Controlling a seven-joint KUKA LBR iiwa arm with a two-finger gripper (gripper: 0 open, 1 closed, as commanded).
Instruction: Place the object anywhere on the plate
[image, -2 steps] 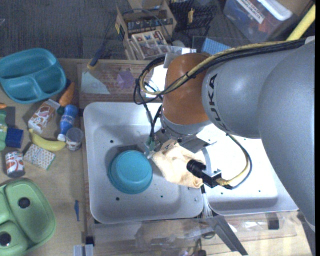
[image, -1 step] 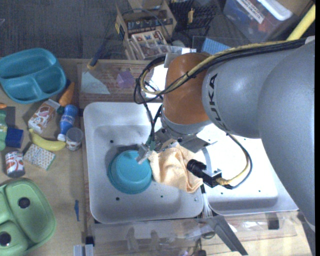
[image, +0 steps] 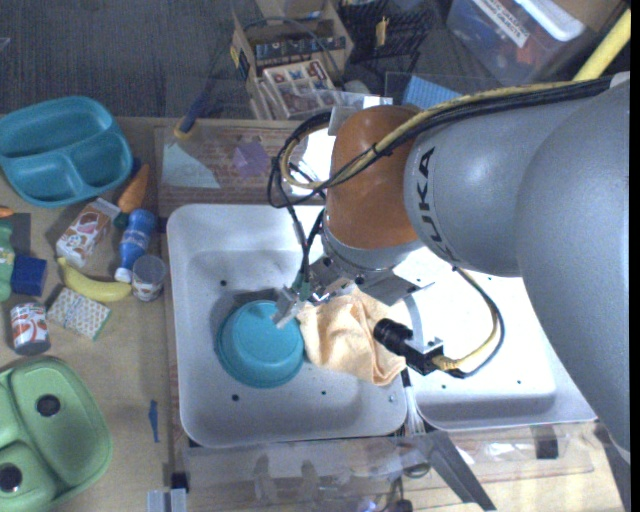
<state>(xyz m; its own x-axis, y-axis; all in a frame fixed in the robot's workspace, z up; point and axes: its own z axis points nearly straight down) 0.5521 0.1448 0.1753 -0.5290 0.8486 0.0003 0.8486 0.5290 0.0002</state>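
Down in the left bin (image: 190, 250), we saw the tool (image: 297, 303) hanging low under the arm's orange band (image: 365, 190), its tip right at the near rim of the blue plate (image: 260, 345), at the spot where that rim met the yellow cloth (image: 345, 340). We could not tell how the tool stood, wide or narrow, because the wrist and the cables crowded over it and the tip was small and blurred; nor could we see anything held in it. The cloth, which we took for the task's thing, lay crumpled just to the right of the plate, touching its edge and perhaps lapping a little onto it, with most of its bulk on the white floor of the bin. It looked soft and thin, pale yellow, bunched in loose folds, so we judged it would sag and drag rather than lift cleanly. The plate was round, teal-blue, shallow, sitting flat near the bin's middle. We supposed the tool was there either to pinch the cloth's nearest fold or to carry it over the rim; the task seemed not yet done. Further out, the right bin (image: 500, 390) lay under the arm, and on the worktop (image: 130, 420) to the left lay a banana (image: 90, 283), a small bottle (image: 133, 240) and a blue divided tray (image: 65, 150).
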